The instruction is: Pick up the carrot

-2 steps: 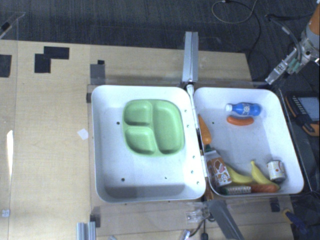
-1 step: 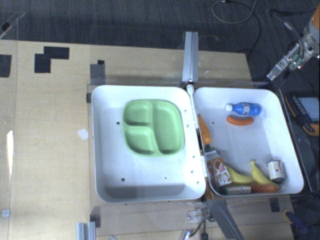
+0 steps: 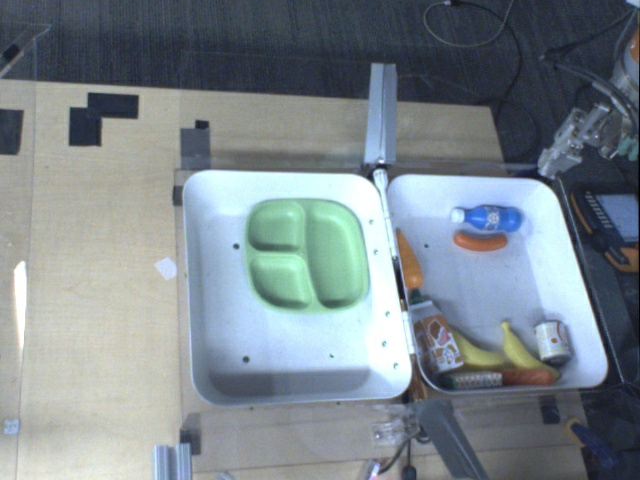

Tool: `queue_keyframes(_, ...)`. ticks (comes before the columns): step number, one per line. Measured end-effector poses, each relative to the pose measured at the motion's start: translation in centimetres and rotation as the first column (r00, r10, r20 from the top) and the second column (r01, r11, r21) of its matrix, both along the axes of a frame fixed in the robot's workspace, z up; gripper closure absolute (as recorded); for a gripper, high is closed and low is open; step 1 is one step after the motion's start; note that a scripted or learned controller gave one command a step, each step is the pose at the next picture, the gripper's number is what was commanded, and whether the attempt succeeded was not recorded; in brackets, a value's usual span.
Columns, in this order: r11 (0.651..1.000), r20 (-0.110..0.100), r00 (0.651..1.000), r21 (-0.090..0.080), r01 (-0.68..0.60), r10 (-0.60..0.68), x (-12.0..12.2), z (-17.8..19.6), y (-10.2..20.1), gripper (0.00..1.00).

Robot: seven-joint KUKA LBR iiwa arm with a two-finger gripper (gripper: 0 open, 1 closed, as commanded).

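The left shallow white bin [image 3: 210,298] is holding a green three-compartment plastic plate [image 3: 306,254]. In the right white bin [image 3: 565,243], the slim orange carrot [image 3: 408,260] is lying against the left wall, with a blue bottle [image 3: 487,218], sausage [image 3: 481,240], bananas [image 3: 492,349] and small can [image 3: 552,342] lying around. The gripper [image 3: 572,144] is hovering beyond the far right corner; its opening I cannot tell.

Tray [image 3: 305,253] in left bin [image 3: 215,298] (carrot [image 3: 408,261] in right)
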State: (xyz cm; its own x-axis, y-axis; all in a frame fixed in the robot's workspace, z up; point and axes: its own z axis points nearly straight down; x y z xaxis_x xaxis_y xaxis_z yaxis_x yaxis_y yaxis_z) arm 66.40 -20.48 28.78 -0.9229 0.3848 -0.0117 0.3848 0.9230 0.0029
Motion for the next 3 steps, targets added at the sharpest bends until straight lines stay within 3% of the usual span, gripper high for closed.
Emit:
queue_keyframes(2, 1.0, 0.025, 1.0, -0.003, 0.0, 0.0, 0.5, 2.8, 0.2, 1.0)
queue_keyframes(3, 0.972, -0.002, 0.972, -0.002, -0.235, 0.235, -0.1, -3.6, 0.0, 1.0)
